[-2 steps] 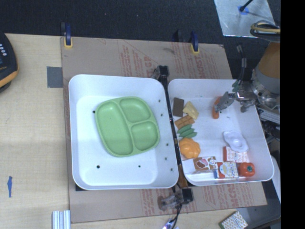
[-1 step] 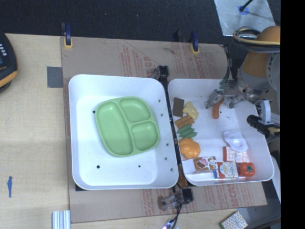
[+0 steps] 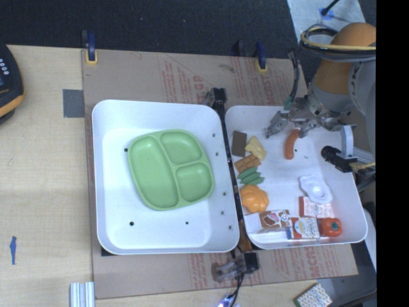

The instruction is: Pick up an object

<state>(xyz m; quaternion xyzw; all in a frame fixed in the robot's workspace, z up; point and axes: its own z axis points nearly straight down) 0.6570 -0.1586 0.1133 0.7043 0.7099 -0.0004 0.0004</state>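
My gripper hangs over the back of the right bin, its two fingers spread wide apart, so it is open. A small orange-red sausage lies on the bin floor just in front of the fingertips, its far end reaching up between them; neither finger is pressed against it. Further objects lie along the bin's left side and front: a brown block, a yellow wedge, a green bean pod and an orange fruit.
A white fried egg toy, small printed cartons and a red tomato crowd the right bin's front. In the left bin sits a green divided plate. Clamps grip the wall where the bins meet.
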